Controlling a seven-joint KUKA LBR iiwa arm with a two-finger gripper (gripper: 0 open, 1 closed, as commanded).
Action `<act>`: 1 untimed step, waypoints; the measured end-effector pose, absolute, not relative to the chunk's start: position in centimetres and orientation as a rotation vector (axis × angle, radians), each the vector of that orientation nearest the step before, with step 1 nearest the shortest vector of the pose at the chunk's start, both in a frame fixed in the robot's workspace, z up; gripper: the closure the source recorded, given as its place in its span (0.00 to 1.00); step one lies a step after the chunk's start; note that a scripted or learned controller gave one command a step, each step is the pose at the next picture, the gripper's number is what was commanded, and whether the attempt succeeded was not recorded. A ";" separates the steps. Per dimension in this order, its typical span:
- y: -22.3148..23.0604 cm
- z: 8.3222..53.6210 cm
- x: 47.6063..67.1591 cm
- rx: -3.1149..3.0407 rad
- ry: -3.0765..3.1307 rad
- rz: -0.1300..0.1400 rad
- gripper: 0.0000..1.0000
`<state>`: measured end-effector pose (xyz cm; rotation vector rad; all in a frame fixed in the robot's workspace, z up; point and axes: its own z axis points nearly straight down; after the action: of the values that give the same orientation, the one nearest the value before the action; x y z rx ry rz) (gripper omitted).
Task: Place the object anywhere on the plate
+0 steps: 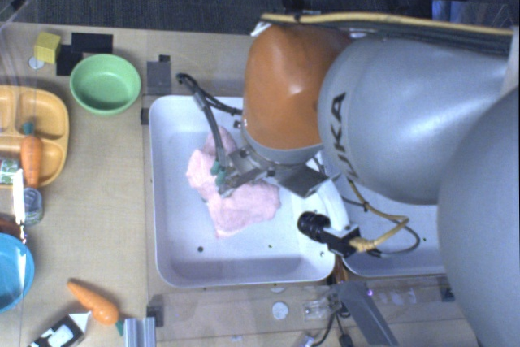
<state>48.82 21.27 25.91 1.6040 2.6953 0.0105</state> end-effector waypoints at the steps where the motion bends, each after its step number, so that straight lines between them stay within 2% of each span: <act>1: 21.6 15.3 48.8 1.236 2.887 0.002 1.00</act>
<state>48.81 21.60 15.31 1.2363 2.8873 0.0021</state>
